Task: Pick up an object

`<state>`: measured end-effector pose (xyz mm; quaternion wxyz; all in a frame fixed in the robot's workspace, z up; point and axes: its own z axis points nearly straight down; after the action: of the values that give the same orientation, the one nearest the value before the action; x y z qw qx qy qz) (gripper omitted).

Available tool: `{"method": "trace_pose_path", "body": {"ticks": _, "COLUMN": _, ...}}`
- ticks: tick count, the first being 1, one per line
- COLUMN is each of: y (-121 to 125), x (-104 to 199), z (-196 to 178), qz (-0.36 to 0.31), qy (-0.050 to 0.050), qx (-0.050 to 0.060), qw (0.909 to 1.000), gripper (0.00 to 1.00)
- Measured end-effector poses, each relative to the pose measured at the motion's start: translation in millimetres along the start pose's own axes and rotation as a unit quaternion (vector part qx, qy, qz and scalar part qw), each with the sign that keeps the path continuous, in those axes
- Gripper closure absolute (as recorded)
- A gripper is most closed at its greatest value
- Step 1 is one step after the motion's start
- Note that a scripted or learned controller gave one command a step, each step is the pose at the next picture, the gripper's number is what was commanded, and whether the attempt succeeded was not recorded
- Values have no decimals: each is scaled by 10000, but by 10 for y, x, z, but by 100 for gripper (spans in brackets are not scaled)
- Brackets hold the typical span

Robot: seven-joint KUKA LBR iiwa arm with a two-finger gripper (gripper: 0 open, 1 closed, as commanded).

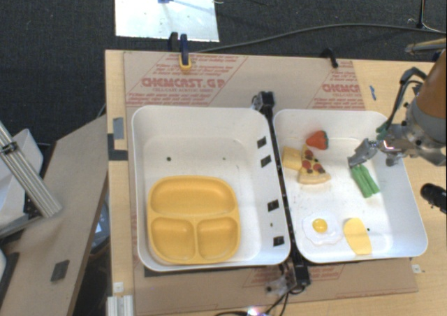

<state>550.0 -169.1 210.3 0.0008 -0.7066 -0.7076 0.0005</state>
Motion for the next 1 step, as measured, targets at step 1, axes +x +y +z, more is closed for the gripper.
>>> {"method": "trace_pose_path", "body": {"ticks": 1, "y": 36, "x": -10, "z": 424, "qz": 3, "qy": 0, "qx": 0, "qw": 10000, "gripper": 0}}
